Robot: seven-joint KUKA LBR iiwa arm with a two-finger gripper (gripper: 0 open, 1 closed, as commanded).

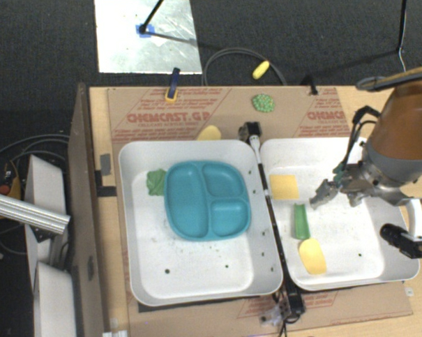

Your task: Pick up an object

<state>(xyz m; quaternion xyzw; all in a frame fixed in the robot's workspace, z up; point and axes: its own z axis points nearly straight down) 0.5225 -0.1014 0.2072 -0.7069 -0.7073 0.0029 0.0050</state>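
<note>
Fingers: from my station I see the arm's two-finger gripper [322, 192] hanging over the right white bin [355, 273], but the tips are a dark blur and I cannot tell whether they stand apart or together; nothing visible sits between them.
Nearest candidate: a flat yellow square block [284, 186] lies just left of the tips, near the wall between the bins.
Second candidate: a slim green stick-shaped piece [300, 221] lies lengthwise below the block.
Third candidate: a rounded pale-yellow lump, lemon-like [312, 255], sits in the lower part of the same bin.
Left bin: a teal plastic divided plate [207, 199] with a small green leafy scrap [156, 181] touching its left edge.
Handling, my guess: all three look like light toy food, stiff or a little spongy, none fragile.
Where I'd take hold: the square block across two opposite flat sides; the green stick across its narrow width, mid-length.
Risk, as I judge it: the rounded lump could squirt out of a pinch; the block sits close to the bin wall.
</note>
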